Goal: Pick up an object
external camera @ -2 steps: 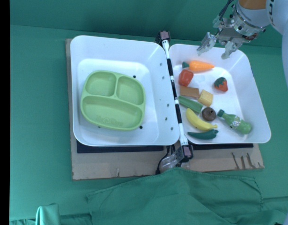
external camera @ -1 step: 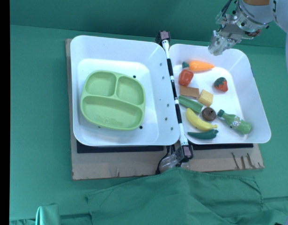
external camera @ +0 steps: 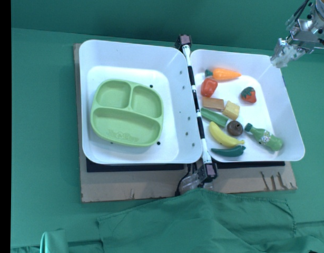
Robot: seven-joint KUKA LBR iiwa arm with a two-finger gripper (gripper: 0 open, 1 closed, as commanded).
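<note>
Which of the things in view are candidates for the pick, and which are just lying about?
For the pick, all in the right bin:
carrot, red pepper, strawberry, brown block, yellow block, cucumber, banana, green bottle, green chilli; end effector near that bin's far right corner.

Lying about:
green divided plate in the left bin, cloth in front.
</note>
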